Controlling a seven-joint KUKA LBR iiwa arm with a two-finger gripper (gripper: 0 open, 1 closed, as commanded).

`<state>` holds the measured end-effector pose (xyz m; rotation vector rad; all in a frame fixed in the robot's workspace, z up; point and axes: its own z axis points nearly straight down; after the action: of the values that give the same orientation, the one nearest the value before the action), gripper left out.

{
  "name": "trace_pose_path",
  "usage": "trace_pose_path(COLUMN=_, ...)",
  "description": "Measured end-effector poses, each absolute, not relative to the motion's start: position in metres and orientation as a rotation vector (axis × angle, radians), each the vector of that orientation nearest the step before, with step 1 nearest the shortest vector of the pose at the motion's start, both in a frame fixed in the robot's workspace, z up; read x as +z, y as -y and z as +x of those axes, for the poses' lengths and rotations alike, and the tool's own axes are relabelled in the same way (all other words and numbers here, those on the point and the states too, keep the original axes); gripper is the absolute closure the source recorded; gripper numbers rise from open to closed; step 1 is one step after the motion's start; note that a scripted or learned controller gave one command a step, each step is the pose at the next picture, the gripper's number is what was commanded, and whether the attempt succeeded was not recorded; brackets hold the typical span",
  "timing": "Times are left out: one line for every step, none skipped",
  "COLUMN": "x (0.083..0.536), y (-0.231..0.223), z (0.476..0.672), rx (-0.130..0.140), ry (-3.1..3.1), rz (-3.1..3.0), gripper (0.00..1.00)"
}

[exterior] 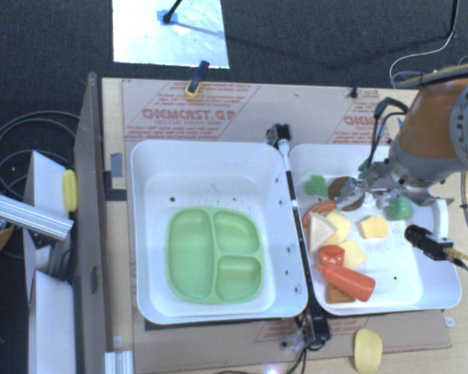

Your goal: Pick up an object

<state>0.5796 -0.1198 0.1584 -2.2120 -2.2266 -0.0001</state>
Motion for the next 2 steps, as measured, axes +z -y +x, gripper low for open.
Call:
trace_pose_path(x=0.085, y=0.132, z=0.628, rx=-0.007, ry=2.234, rz=-2.220, gripper=0.00)
trace_pose_path(x=0.086, y=0.101, z=0.671, rx=-0.007, ry=2.232, rz=-2.218, gripper=0.00)
